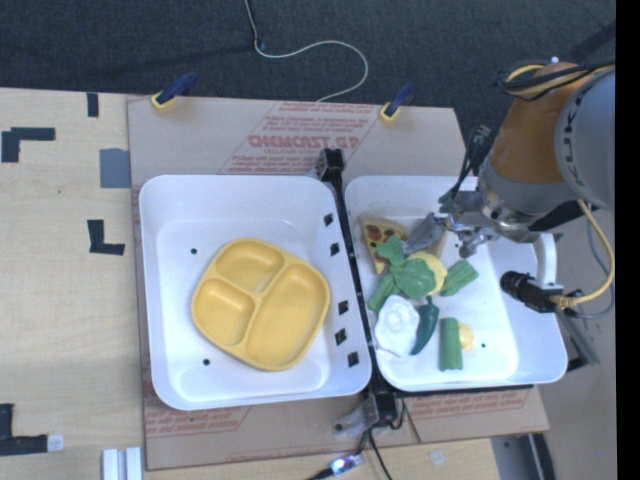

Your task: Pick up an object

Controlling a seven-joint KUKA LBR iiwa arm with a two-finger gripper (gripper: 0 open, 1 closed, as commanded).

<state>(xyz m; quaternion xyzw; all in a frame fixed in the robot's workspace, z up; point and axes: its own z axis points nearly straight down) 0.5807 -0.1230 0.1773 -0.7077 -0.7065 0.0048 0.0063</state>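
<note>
Two white bins (160,268), a yellow divided plate (261,303) in the left one, green toy vegetables (410,273) and a white piece (394,324) in the right, brown cardboard (300,138) with red lettering at twelve o'clock, grey arm (590,138) with orange band (530,133).

A yellow divided plate (261,303) lies in the left bin (165,228). In the right bin (530,353), toy foods cluster: a pizza slice (379,234), green leafy pieces (400,273), a white piece (396,323), a dark green pepper (425,328). The claw (447,230) hangs open above them, holding nothing.
</note>
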